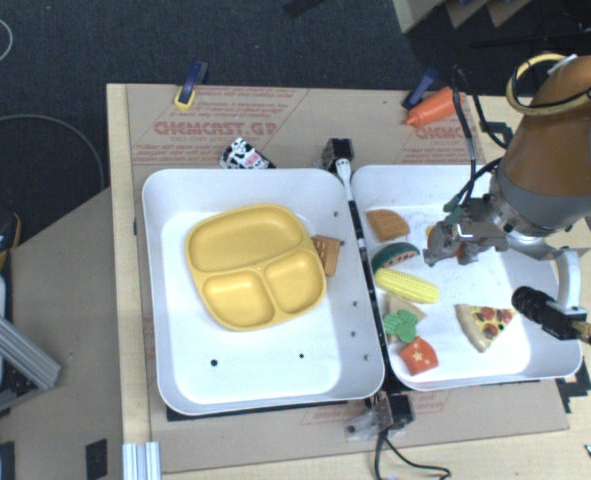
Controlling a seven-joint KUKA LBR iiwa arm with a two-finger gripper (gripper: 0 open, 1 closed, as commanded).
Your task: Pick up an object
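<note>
Two shallow white bins sit side by side; the right bin (pixel 535 363) is my landmark. The yellow divided plastic tray (pixel 255 265) lies left of it. Above its middle hangs the gripper (pixel 453 245). Inside, at its left, lies the yellow toy corn cob (pixel 407 287).

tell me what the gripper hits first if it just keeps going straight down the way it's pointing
Probably bare floor of the right bin. The gripper points down between the watermelon slice and the pizza slice, with nothing directly below it, though depth is hard to judge from this slant.
</note>
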